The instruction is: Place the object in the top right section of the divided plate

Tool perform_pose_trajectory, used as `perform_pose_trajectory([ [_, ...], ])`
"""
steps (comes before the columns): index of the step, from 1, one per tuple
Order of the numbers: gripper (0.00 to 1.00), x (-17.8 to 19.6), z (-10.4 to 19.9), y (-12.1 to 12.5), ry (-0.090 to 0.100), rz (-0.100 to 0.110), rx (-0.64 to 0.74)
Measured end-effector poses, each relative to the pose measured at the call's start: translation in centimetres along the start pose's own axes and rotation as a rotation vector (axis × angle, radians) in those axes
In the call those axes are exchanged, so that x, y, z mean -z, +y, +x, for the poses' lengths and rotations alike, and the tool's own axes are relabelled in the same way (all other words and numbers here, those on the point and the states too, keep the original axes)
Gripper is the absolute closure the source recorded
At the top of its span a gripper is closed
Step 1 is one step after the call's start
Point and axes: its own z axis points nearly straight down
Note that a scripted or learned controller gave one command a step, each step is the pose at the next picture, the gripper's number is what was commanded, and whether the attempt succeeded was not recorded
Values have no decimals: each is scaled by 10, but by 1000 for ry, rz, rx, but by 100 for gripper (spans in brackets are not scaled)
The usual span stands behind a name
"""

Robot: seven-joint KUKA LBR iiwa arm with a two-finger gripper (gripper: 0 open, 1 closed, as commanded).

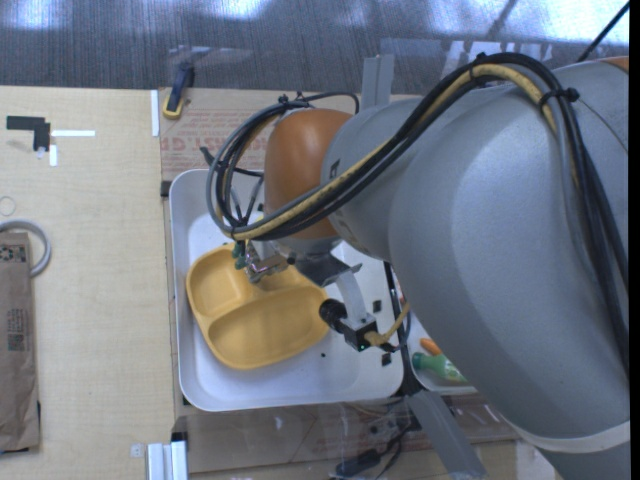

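Yellow plastic divided plate [250, 313] lies in the shallow white bin [200, 368] before you, with the grey arm with its orange band [305, 168] hanging over the plate's upper right part. You cannot tell the gripper's state; the wrist hides it. A small green and orange object [437, 364] lies by the bin's right edge, apart from the plate.

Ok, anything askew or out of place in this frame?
The yellow divided plate sits turned at an angle to the white bin walls rather than square. A small green and orange item lies at the arm's edge, partly hidden, too small to identify. Nothing looks spilled or damaged.
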Motion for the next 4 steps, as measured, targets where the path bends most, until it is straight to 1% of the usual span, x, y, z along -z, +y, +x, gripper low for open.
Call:
perform_pose_trajectory([
  [1, 100, 6, 8, -26, -20, -43, 135],
  [2, 100, 9, -33, -38, 12, -2, 413],
  [3, 100, 1, -6, -8, -2, 17, 545],
  [4, 100, 4, 20, -53, -20, 3, 724],
])
